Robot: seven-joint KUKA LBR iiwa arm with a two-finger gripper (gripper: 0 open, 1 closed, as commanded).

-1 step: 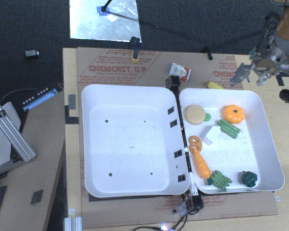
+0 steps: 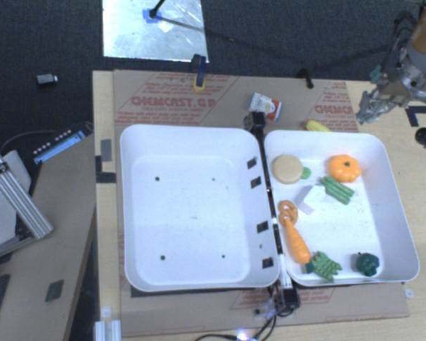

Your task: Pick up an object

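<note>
Down at the bottom of the right bin (image 2: 405,251) sit a green leafy toy (image 2: 324,266) and a dark green one (image 2: 367,263), with a carrot (image 2: 296,239) just left. Higher up: pumpkin (image 2: 343,168), a tan disc (image 2: 287,168), a green pod (image 2: 337,190). Pincer (image 2: 368,110) hangs at upper right, past the bin's top edge, holding nothing; can't tell how its fingers stand.

Two white bins (image 2: 192,137) sit on a tan bench (image 2: 163,94) with red lettering, the right bin (image 2: 383,190) holding an orange pumpkin (image 2: 343,168), a beige disc (image 2: 287,168), an orange carrot (image 2: 297,241), green beans (image 2: 337,190) and a dark green vegetable (image 2: 367,263).
</note>
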